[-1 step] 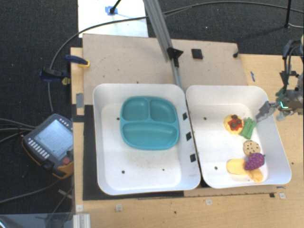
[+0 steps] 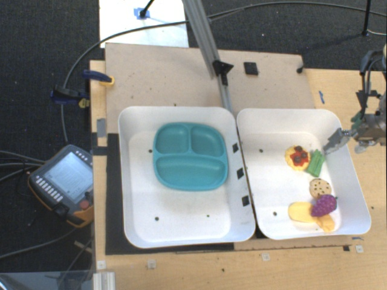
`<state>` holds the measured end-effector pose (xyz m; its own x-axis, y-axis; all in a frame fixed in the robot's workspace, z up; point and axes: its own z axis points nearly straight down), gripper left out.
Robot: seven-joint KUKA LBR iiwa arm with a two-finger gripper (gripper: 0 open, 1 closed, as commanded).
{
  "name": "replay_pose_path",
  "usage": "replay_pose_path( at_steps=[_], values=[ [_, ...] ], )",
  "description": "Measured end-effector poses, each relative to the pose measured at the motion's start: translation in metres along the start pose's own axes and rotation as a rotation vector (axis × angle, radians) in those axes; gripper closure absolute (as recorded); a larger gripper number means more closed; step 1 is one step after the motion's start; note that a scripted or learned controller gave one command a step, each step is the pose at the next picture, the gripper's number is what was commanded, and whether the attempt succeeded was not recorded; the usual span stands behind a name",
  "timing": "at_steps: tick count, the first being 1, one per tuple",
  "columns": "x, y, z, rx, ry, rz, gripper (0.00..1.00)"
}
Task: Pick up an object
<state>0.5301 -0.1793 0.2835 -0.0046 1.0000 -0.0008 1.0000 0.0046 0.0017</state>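
Since the toy grapes (image 2: 324, 205) sat in the right bin's (image 2: 266, 222) near corner, light and knobbly, you'd best pinch mid-cluster; gripper (image 2: 336, 139) state was unreadable at the bin's right rim.

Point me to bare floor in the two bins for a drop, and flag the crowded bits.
Right white bin: bare along its left half, from the divider to the toy food. Crowded along its right side: pizza slice, green piece, cookie, purple grapes, yellow banana; pincer at the upper right rim. Left white bin: bare below the teal divided plate.
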Motion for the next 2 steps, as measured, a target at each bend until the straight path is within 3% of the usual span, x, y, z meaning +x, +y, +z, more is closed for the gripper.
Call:
replay_pose_path(
  at_steps=[2],
  values=[
    [0.000,-0.003,0.098,0.003,0.001,0.003,0.00]
  ],
)
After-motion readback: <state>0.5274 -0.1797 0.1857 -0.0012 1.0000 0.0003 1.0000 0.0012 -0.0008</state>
